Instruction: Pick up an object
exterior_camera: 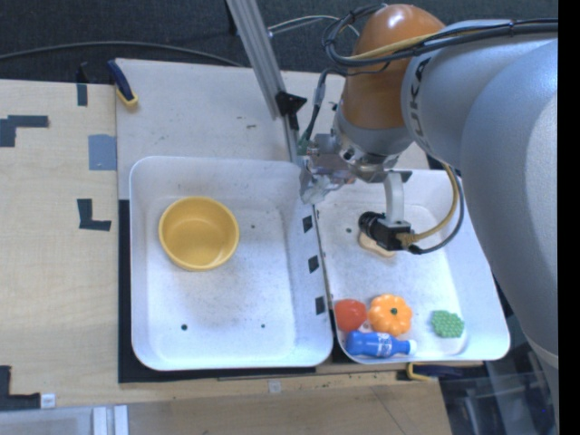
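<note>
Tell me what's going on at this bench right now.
The grey, orange-banded robot arm has its gripper at the far end of the divide between two shallow white bins, nothing visibly held. A round yellow bowl sits in the view's left bin. A small red object, orange toy pumpkin, blue bottle and green lump cluster at the view's right bin's near edge.

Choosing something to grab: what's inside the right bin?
Along the right bin's near edge: a red piece, an orange pumpkin, a blue bottle, a green piece. The arm covers its far corner.
</note>
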`<state>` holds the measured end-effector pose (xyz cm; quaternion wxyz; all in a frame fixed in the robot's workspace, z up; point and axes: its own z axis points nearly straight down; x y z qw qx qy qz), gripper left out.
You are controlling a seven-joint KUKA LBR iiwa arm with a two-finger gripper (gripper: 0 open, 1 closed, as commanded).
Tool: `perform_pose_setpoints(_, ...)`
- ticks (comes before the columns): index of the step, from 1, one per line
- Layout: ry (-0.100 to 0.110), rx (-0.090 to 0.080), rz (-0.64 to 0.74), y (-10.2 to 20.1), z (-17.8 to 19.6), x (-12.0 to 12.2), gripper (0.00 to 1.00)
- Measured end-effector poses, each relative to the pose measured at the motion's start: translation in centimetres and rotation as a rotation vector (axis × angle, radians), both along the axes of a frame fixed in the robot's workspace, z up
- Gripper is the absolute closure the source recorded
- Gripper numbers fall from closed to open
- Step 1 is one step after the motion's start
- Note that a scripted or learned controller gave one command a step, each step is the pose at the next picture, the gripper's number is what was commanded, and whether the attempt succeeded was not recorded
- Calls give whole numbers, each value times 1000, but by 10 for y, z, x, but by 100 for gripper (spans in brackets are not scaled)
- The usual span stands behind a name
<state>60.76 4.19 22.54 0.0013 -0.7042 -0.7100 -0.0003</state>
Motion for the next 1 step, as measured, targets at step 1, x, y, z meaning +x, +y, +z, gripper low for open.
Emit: perform_pose_setpoints(1,1,-2,-2,49,-8,1,100)
